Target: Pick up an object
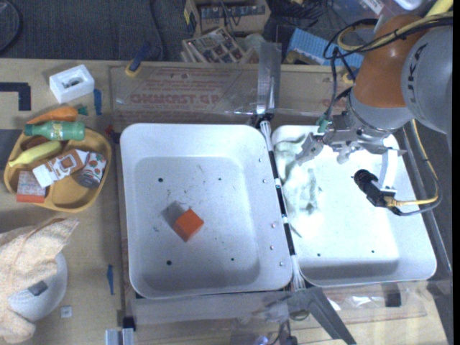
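1. As seen from the camera view above the table: orange block (189, 225) lying on the floor of the left bin (136, 192), below the middle, turned askew to the bin walls. Just beside it, up and to the left, a small grey patch; shadow or second item, cannot tell.
2. Judged small, light and rigid, with flat faces; probably neither slippery nor fragile.
3. Best taken from straight above, across two opposite side faces, with the tool turned to match the block's skew. Risk of twisting out if pinched corner to corner.
4. Bare floor all round the block, well apart from the bin walls, so room enough for a descent.
5. Arm (388, 70) reaching in from the right, bent down over the right bin (402, 264).
6. Tool (309, 148) over that bin's upper left corner, near the divide between the bins, above some pale crumpled material (302, 189).
7. Released or clenched: cannot tell from this angle. No hold on the block, well apart from the tool.
8. Judged not yet at the approach; next, a move leftward across the divide.
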Controlling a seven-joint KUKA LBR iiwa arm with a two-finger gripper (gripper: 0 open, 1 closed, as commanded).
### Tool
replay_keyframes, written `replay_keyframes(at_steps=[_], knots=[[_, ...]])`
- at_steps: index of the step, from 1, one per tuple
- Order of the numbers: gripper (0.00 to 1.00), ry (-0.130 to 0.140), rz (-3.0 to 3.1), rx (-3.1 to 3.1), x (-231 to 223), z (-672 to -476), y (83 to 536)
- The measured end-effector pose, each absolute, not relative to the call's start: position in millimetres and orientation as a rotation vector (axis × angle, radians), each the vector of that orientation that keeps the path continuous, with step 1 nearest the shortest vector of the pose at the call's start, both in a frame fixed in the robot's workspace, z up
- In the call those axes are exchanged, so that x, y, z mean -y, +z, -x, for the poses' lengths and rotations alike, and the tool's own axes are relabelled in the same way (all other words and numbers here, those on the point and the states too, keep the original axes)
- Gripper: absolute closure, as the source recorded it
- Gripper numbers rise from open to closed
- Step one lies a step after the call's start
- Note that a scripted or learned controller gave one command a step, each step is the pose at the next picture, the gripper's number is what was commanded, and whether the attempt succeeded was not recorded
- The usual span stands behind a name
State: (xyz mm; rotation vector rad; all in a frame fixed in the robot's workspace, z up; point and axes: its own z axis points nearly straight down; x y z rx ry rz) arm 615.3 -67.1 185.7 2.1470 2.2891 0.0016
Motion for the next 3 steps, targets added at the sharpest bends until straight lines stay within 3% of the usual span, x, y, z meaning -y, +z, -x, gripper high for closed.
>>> replay_keyframes(at_steps=[1,2,3], knots=[[0.0,0.012,-1.946,-2.454,119,-602.1,92],[0.0,0.002,-1.904,-2.493,145,-611.3,112],[0.0,0.012,-1.922,-2.466,115,-558.7,93]])
